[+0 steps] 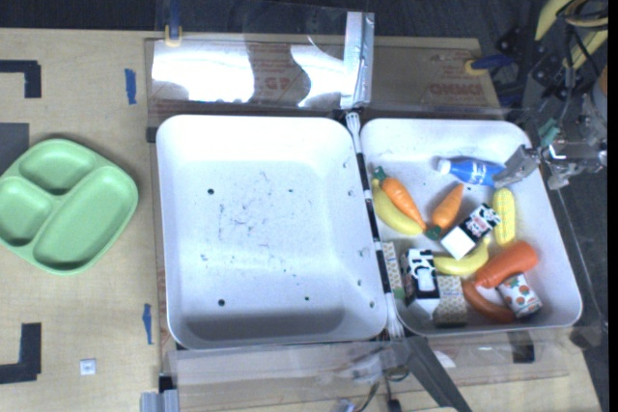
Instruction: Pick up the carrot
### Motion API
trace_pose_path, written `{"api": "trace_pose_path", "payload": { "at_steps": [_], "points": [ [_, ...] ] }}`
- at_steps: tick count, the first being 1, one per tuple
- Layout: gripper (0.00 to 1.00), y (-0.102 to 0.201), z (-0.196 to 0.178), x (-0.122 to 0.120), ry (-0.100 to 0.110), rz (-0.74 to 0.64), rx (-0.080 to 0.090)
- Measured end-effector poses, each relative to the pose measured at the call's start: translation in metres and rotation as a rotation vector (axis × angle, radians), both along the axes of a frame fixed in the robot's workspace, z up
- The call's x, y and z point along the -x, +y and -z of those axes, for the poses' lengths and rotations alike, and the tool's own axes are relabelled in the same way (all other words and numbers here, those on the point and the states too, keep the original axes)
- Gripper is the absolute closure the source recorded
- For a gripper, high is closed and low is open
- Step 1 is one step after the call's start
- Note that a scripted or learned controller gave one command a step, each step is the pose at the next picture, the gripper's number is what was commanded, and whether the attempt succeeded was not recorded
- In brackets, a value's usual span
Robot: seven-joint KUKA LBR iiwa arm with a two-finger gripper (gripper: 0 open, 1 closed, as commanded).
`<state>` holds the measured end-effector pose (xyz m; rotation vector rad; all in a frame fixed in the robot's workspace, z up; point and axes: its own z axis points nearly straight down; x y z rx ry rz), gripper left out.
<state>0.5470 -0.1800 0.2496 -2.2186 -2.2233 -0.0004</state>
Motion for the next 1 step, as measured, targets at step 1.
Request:
{"api": "trace_pose_path", "payload": {
  "at_steps": [1],
  "points": [
    [0.0,0.0564,0.0506,-0.0524,-0.001,-0.201,0.0]
  ]
}}
